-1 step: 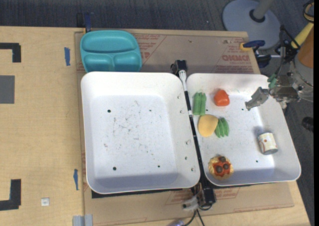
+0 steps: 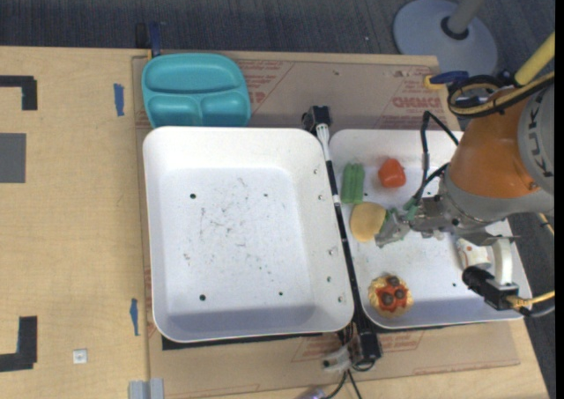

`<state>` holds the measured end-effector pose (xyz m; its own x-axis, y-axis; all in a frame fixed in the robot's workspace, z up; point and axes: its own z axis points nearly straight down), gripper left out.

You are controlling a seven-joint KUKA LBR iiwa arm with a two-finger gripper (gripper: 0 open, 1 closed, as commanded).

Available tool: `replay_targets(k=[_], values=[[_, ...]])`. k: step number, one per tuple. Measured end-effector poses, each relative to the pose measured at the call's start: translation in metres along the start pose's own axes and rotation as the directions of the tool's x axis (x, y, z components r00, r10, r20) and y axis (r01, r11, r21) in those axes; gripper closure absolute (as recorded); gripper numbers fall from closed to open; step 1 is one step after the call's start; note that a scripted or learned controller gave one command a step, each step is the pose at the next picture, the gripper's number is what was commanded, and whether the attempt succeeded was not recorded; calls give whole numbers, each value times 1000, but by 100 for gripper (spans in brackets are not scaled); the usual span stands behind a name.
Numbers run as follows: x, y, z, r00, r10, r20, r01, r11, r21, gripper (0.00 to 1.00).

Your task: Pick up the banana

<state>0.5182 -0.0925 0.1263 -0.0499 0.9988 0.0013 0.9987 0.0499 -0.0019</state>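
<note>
The banana (image 2: 367, 220) is a short yellow piece lying near the left wall of the right bin (image 2: 441, 305). My gripper (image 2: 390, 228) reaches in from the right and sits low in that bin, right against the banana's right side. The view does not settle whether it touches the fruit. The grey wrist and orange band (image 2: 493, 164) rise behind it and cover the bin's right middle part.
A green piece (image 2: 352, 182) lies just above the banana and a red-orange piece (image 2: 392, 173) to its upper right. A round orange and brown toy (image 2: 390, 294) sits near the front. The left bin (image 2: 238, 300) adjoins. A teal divided tray (image 2: 196, 89) stands behind it.
</note>
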Motion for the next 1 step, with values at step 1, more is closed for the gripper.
replay_targets(k=[1], values=[[-31, -41, 41, 1000, -15, 1, 15, 1000, -1, 0]])
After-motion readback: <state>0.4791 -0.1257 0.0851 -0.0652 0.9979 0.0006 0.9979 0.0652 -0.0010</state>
